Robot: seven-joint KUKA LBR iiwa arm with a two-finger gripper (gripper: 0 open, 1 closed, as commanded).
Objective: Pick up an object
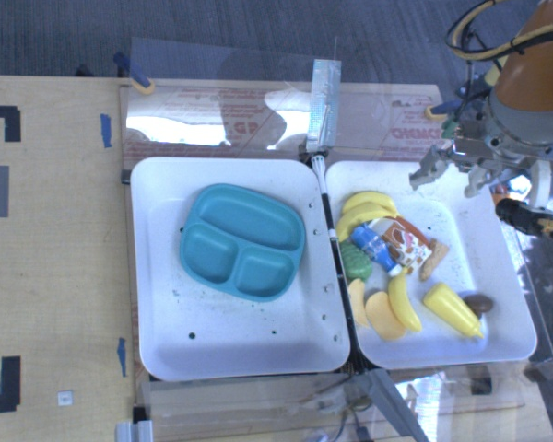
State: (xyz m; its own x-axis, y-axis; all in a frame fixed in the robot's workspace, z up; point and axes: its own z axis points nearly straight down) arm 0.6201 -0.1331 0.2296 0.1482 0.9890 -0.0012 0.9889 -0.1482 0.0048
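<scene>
The right bin (pixel 507 274) holds a heap of toy food. A banana (pixel 364 206) lies at the back, with a small blue bottle (pixel 376 247) and an orange snack packet (pixel 410 240) in front of it. A green piece (pixel 355 261) sits at the left. Another banana (pixel 403 302), a round yellow slice (pixel 382 315), a yellow cone-shaped piece (pixel 452 309) and a small brown item (pixel 479 303) lie toward the front. My gripper (pixel 452 178) hangs over the bin's back right corner, above and right of the heap, open with nothing between its fingers.
The left bin (pixel 157 274) holds a blue three-compartment plate (pixel 242 240). A clear plastic wall (pixel 258 118) runs behind both bins, with a metal post (pixel 323 104) at the middle. Yellow cables (pixel 484 21) loop over the arm at the upper right.
</scene>
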